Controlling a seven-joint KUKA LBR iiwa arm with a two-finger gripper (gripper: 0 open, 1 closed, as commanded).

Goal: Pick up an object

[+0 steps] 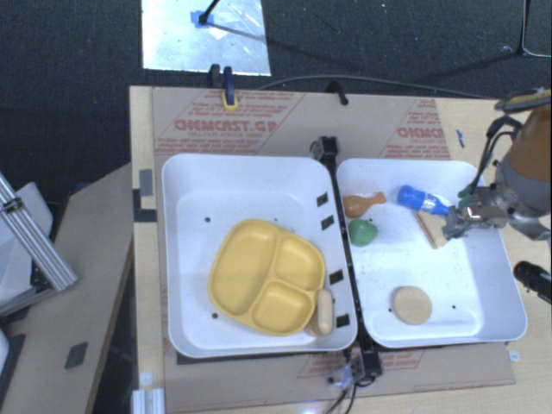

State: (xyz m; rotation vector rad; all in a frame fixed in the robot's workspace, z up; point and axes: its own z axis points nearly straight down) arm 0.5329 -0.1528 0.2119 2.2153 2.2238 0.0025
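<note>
In the right bin (483, 317) lie a blue bottle-like toy (421, 200), a tan wooden stick (429, 229), a brown drumstick-shaped toy (365, 203), a green lump (363, 232) and a round tan disc (411, 304). My gripper (458, 223) hangs at the bin's right side, just right of the wooden stick and below the blue toy's end. Nothing shows between its fingers.
The left bin (190, 231) holds a yellow divided plate (267, 275) with a pale oblong piece (323, 310) at its lower right. A black clip divider (332, 214) joins the bins. The arm, grey with an orange band (530, 145), reaches in from the right.
</note>
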